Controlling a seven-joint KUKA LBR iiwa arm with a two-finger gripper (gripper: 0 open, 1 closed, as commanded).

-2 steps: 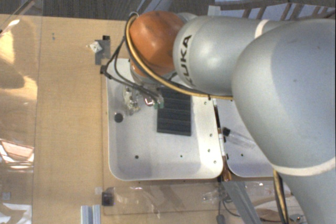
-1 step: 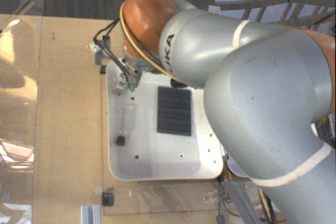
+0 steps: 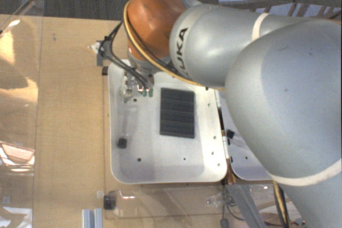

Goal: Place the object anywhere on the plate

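Plainly, the only writing that can be read is the black "KUKA" lettering running up the grey robot arm point(image 3: 214, 45), just right of its orange band point(image 3: 152, 18), in the upper middle of the frame. Below that band the gripper point(image 3: 129, 91) hangs over the upper left corner of the shallow white left bin point(image 3: 160, 171); whether it is clenched or released cannot be told, and nothing can be seen in its grasp. The dark grey ribbed rectangular plate point(image 3: 177, 112) lies flat in the middle of that bin, right of the gripper and apart from it, its grooved face uncovered and unlabelled. The arm covers most of the white right bin point(image 3: 243, 168). Both bins sit on the pale wooden bench point(image 3: 64, 115).
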